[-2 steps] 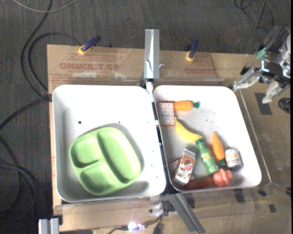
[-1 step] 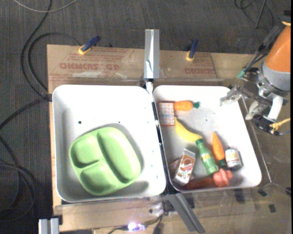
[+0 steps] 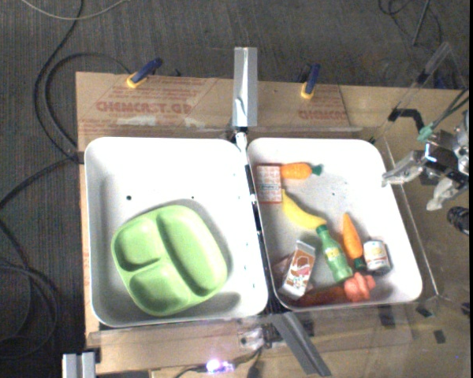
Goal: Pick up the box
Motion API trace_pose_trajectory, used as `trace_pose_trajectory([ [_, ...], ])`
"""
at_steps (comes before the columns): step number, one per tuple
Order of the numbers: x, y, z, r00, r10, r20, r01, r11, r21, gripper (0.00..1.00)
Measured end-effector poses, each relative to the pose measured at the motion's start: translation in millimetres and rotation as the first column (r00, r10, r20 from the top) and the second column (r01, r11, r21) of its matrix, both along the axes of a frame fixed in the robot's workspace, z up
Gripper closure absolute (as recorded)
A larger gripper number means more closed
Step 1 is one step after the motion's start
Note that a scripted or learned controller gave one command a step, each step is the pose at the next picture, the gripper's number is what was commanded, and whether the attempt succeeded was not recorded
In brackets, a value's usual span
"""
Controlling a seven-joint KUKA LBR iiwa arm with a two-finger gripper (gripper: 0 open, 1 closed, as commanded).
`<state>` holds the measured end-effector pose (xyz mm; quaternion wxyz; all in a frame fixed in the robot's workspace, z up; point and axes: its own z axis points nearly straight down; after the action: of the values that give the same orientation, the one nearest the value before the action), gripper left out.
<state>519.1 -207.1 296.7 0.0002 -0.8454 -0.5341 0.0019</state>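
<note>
Table (image 3: 142, 101): two white bins. Right bin (image 3: 378, 160) contains the box (image 3: 269, 183) against its left wall. Hand (image 3: 430, 172) outside right rim; finger state cannot be determined.

**The box in the right bin**

You'll find the small red-and-white cardboard carton (image 3: 299, 268) in the right white bin (image 3: 394, 181), close to its near edge and toward its near-left corner. It lies tilted, its top end leaning toward the bin's right side. Its printed face is turned up, white at the top, red lower down. The print is too small to read.
</note>
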Motion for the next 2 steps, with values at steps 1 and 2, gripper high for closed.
trace_pose_trajectory([
  [1,-10.6,34.0,-186.5,0.998,0.058,0.001,-0.058,0.998,0.004,0.0],
  [2,-36.0,229.5,-114.3,0.997,0.071,-0.001,-0.071,0.997,0.002,0.0],
])
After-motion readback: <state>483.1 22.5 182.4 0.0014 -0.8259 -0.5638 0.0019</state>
